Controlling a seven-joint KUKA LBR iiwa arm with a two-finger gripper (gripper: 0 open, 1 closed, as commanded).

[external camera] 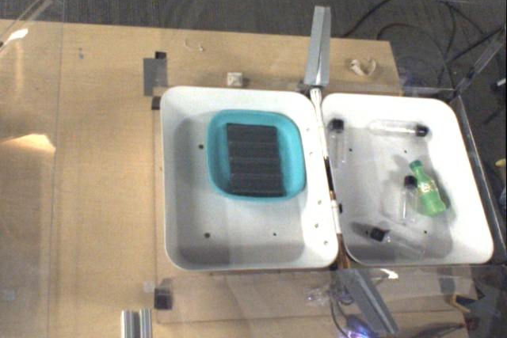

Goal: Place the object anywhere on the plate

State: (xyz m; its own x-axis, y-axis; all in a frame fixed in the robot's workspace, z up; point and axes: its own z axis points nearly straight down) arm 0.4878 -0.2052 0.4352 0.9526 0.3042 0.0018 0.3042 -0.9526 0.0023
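Observation:
A teal plate (295, 162) with a dark ribbed insert sits in the left bin (182, 241), toward its back. In the right bin (467, 241) lies a green bottle (428, 190) near the right side. Clear tubes with black caps lie around it: one at the back (396, 128), one upright along the left wall (338, 140), one beside the green bottle (408, 198), and one near the front (388, 236).
A grey metal post (318, 47) stands behind the seam between the bins. Small black blocks (161, 59) and a white clip (234, 79) sit on the wooden bench. Cables run at the back right (428, 8).

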